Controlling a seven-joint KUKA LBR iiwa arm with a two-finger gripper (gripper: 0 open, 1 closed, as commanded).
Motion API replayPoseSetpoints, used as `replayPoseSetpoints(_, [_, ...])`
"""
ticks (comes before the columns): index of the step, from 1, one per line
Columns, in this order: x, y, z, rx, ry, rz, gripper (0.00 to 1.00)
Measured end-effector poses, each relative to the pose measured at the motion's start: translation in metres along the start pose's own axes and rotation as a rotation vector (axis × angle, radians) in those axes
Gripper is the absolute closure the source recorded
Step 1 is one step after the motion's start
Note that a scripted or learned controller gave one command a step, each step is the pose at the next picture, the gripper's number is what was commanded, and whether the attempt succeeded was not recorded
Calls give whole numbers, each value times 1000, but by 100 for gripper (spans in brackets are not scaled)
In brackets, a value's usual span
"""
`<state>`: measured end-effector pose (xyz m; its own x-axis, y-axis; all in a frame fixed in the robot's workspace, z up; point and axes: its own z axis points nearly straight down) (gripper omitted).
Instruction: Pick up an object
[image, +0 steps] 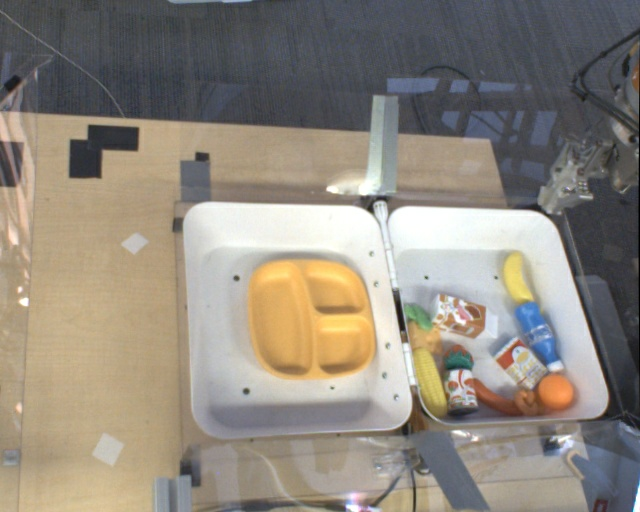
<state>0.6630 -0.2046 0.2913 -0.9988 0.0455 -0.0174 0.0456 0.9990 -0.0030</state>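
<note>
Hovers at the far right corner of the bench: two-finger metal gripper (568, 185), just outside the back rim of the right shallow white plastic bin (470, 232), clear of everything. Cannot tell whether open or closed; too small and cluttered there. Holds nothing visible.

Below and ahead of the gripper, inside that bin, the pickable toys. Nearest: a yellow plastic banana (515, 277), lying alone and apart from the wall, so probably the easiest approach. Just beyond it, a blue plastic bottle (537, 335) touching a small red-and-white carton (518, 362), then an orange plastic ball (555, 392) jammed into the near corner, likely awkward to straddle. Further left, a yellow plastic corn cob (430, 375) pressed along the dividing wall.

Farthest off, in the left white bin (215, 300): a yellow divided plastic tray (310, 318), flat and wide, a poor pinch target.

Pick not yet begun.
</note>
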Motion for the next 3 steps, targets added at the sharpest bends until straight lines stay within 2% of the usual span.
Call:
replayPoseSetpoints(1, [-5,1,-64,0,-2,-28,100])
replayPoseSetpoints(3, [-9,1,-63,-1,4,-176,100])
